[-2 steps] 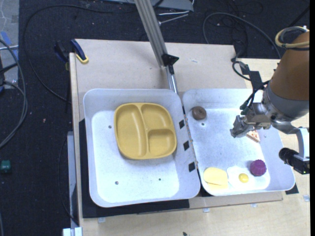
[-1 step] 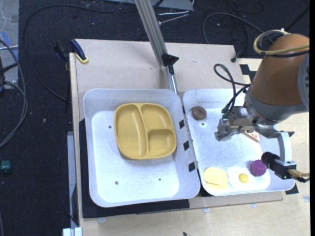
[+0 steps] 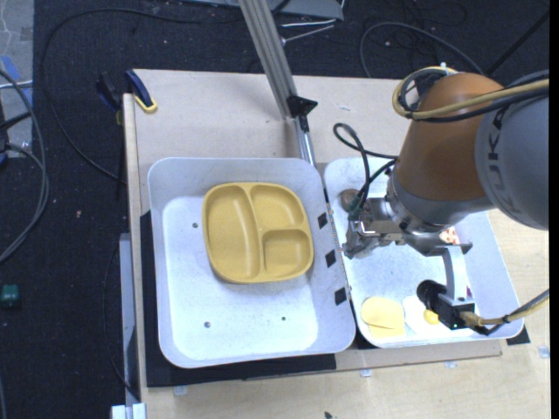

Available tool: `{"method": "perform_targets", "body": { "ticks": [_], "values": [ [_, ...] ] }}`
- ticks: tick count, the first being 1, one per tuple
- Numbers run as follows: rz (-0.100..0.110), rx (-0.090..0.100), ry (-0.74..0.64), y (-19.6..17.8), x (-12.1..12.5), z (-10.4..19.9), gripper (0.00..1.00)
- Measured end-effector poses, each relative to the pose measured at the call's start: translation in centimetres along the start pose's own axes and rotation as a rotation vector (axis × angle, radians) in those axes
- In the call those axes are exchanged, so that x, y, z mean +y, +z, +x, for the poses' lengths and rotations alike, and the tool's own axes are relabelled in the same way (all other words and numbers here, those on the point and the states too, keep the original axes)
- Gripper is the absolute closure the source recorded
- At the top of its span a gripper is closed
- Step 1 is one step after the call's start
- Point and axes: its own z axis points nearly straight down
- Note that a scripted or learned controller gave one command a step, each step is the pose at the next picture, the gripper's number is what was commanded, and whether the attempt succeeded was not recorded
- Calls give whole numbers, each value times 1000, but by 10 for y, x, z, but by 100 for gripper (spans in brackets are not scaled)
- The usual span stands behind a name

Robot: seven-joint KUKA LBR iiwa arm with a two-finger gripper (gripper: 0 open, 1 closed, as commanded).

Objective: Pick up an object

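Where the arm (image 3: 463,147) reaches in: two white bins (image 3: 175,321), one yellow divided tray (image 3: 258,231), gripper (image 3: 360,238) state unclear

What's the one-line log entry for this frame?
arm: over right bin | gripper: low, near bin's left wall | yellow divided plate: in left bin | pale yellow round item: right bin, front, untouched

The two bins (image 3: 175,321) look like matt white plastic with a finely speckled floor, and the yellow tray (image 3: 258,231) in the left one is smooth plastic with a dull sheen. The bench (image 3: 210,116) is pale, matt wood or board, crossed by a ribbed grey metal rail (image 3: 266,46). The arm's orange band (image 3: 450,138) is glossy, its grey shell (image 3: 524,160) smooth and satin, with rubbery black cables (image 3: 354,142) beside it.
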Motion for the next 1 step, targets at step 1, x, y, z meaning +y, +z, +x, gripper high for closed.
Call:
{"method": "perform_targets", "body": {
  "ticks": [1],
  "values": [
    [-2,0,-1,-2,2,57,100]
  ]
}}
